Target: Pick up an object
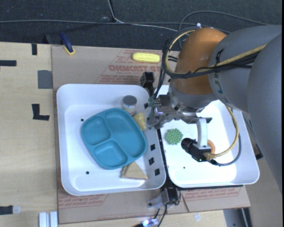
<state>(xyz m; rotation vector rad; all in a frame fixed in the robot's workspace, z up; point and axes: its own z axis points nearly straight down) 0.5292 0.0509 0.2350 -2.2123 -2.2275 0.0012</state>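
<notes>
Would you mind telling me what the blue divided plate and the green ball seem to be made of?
The blue divided plate looks like moulded plastic: uniform colour, smooth matte surface, rounded compartment ridges. The green ball, in the right bin, has a bumpy, dotted surface, possibly rubber or soft plastic; the view is too coarse to be sure.

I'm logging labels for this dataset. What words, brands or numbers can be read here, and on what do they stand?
Red print on the cardboard sheet behind the bins: large letters, too blurred to read with confidence.
Red print along the cardboard's front edge, below the left bin: too small and blurred to read.
Blue plate, green ball, yellow object on the cardboard: no text visible.
</notes>
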